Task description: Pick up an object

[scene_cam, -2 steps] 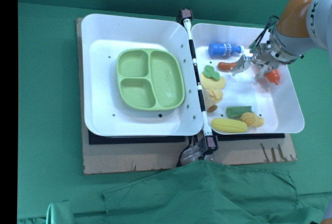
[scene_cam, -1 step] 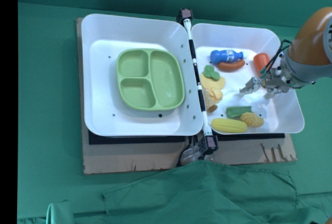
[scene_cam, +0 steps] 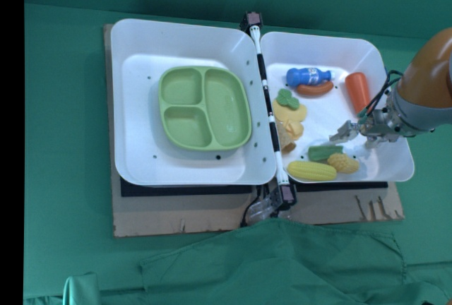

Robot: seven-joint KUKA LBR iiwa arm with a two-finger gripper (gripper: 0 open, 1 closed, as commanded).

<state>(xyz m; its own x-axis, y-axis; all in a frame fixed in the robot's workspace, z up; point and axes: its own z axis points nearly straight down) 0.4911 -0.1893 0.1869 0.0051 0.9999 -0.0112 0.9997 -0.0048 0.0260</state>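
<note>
— Where is the arm?

— It reaches in from the right over the right-hand shallow white bin (scene_cam: 395, 168). Its pincer (scene_cam: 355, 135) hangs low above the bin floor with its two fingers spread apart, nothing between them.

— What lies near it?

— Just below the fingers sit a dark green toy vegetable (scene_cam: 324, 152), a small orange-yellow corn piece (scene_cam: 343, 163) and a long yellow corn cob (scene_cam: 311, 171). Farther back are a blue plastic bottle (scene_cam: 308, 76), a brown sausage (scene_cam: 315, 90) touching it, and an orange-red carrot-shaped piece (scene_cam: 358, 91).

— And the other bin?

— The left white bin (scene_cam: 134, 155) holds a light green three-compartment plate (scene_cam: 204, 108). Both bins rest on the green-draped tabletop (scene_cam: 63, 155).
</note>
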